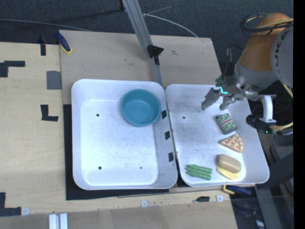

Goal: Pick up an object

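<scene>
Nothing is picked yet: the two-finger gripper hangs spread and empty over the right white bin, the small green-and-red packet just at its five o'clock

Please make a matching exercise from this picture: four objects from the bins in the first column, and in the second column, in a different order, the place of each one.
Column one:
1. blue bowl
2. green beans
3. pizza slice
4. small can

Column two:
A. right bin, near the front edge, left of the yellow sandwich
B. right bin, just below the pincer
C. left bin, near the back edge
D. right bin, between the small can and the yellow sandwich

Pairs: 1-C, 2-A, 3-D, 4-B
</scene>
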Action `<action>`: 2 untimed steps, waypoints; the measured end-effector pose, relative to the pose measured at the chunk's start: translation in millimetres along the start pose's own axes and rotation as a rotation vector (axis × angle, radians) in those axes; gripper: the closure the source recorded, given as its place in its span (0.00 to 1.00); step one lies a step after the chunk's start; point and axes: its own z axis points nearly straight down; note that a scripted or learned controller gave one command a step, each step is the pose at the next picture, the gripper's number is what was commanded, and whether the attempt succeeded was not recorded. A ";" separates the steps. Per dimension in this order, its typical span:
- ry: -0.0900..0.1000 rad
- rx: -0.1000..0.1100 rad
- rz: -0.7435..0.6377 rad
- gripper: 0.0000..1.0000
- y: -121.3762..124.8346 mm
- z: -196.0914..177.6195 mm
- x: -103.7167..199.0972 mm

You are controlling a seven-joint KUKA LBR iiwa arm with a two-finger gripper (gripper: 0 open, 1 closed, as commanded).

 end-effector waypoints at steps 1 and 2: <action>-0.001 -0.003 0.000 0.00 0.6 -1.0 0.0; -0.001 0.003 0.001 0.00 -9.4 49.7 -3.1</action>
